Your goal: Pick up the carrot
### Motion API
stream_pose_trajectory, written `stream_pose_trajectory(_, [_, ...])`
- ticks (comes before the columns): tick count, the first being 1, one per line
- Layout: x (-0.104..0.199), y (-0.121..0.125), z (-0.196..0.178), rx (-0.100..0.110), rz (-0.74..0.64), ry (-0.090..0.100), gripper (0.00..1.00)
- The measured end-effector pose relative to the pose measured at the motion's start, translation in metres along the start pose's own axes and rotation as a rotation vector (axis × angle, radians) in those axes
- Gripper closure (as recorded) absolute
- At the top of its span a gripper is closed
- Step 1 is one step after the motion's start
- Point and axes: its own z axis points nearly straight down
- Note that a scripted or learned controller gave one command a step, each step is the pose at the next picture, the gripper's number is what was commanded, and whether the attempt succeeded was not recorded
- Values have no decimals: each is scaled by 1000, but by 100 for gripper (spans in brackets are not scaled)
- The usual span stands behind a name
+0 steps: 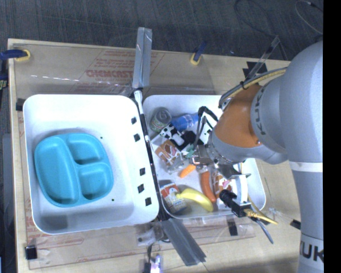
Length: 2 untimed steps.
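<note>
Carrot (187,171): we see it at nine o'clock of the gripper (207,159), just beside.
Axis: eight to two o'clock.
Grip: we cannot tell.

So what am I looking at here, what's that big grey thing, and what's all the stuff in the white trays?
The big grey shape with the orange band is a robot arm, seen from one camera fixed above the bench, looking down at a slant. Its gripper is down among the clutter; I cannot tell whether it holds anything. Two shallow white bins sit side by side. The left bin holds a blue divided tray. The right bin is crowded: a banana, a small orange carrot, which the arm is meant to pick up, a can and assorted packets.
</note>
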Motion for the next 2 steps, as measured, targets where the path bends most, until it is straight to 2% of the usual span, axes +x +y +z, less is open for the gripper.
stream_pose_trajectory(1, [-1,-1,-10,3,-1,-1,100])
stream_pose_trajectory(2, [70,4,-124,-1,-13,-1,100])
